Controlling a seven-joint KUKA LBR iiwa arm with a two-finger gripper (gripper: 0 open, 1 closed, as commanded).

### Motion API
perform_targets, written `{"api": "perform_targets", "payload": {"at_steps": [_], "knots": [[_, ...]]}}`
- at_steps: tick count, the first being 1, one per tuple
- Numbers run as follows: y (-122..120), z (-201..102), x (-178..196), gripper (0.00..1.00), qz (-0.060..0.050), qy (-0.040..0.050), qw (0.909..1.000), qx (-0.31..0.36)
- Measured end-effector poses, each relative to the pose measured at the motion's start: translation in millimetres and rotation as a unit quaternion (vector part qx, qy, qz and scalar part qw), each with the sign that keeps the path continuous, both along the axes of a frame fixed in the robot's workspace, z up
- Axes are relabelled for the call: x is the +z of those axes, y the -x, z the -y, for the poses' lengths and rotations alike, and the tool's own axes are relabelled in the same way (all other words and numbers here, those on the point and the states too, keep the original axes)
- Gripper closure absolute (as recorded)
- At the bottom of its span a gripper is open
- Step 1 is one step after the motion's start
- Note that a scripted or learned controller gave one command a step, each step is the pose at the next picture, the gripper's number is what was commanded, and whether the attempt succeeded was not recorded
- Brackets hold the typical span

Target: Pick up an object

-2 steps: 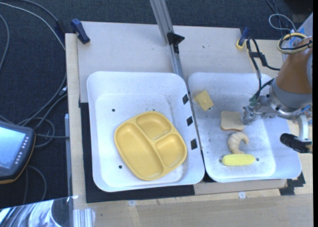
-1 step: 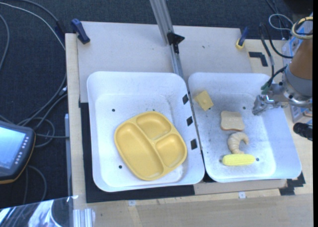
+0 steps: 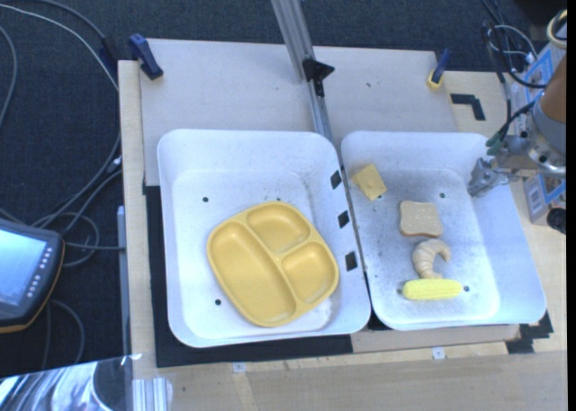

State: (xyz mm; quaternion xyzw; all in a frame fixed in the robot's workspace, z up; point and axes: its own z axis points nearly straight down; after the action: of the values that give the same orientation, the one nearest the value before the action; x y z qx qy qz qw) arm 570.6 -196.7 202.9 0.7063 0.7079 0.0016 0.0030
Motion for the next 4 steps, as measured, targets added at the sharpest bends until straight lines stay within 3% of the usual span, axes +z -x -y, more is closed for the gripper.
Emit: {"api": "perform_targets", "payload": {"at_steps": [1,2,4], "knots": [[-6.7,-7.2,60.7,1.00,0.001,0.0003,1.0000,0.001],[-3.1,-61.3,47.8,1.00,-0.004,-0.0027,1.0000,0.002],[6.8,-158.3,30.8,1.00,-0.005,-0.0026,1.0000,0.002]]}}
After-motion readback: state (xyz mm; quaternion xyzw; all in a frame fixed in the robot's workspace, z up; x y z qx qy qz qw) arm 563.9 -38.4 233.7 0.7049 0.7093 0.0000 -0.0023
